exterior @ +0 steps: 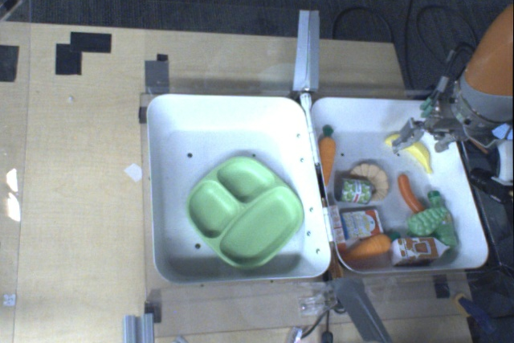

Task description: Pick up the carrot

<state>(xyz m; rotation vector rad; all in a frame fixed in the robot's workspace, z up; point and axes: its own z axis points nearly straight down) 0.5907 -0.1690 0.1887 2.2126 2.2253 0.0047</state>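
The carrot (327, 157) lies lengthwise against the left wall of the right bin (474, 253), green tuft pointing to the far side and the orange taper running toward the near side, just beside a small green-labelled can (356, 190). It looks like a toy of hard plastic: probably light, stiff and rather smooth, so it may roll or squirt out of a pinch. The thick upper half, just below the tuft, seems the best place to grip, across its width (the wall leaves little room for a finger on that side). The gripper (423, 131) hovers at the bin's far right, over a yellow banana (415, 153), well apart from the carrot; its fingers appear spread and carry nothing.
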